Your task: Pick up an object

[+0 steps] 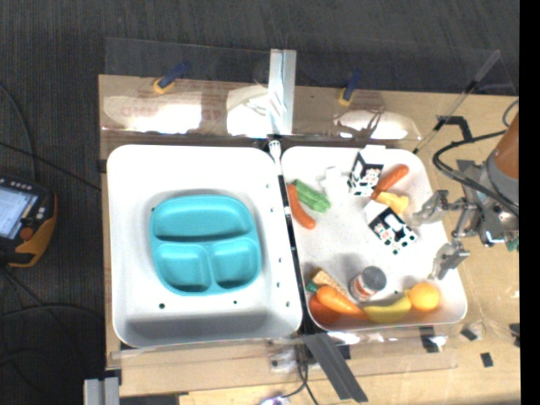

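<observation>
While hovering wide open and empty at the right bin's [291, 226] right rim, gripper [440, 234] nearest to orange [424, 297], just below-left; approach there.

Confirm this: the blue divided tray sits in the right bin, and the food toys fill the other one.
Wrong bin. The camera view shows the blue divided tray in the left bin; the food toys, such as the orange, lie in the right bin.
</observation>
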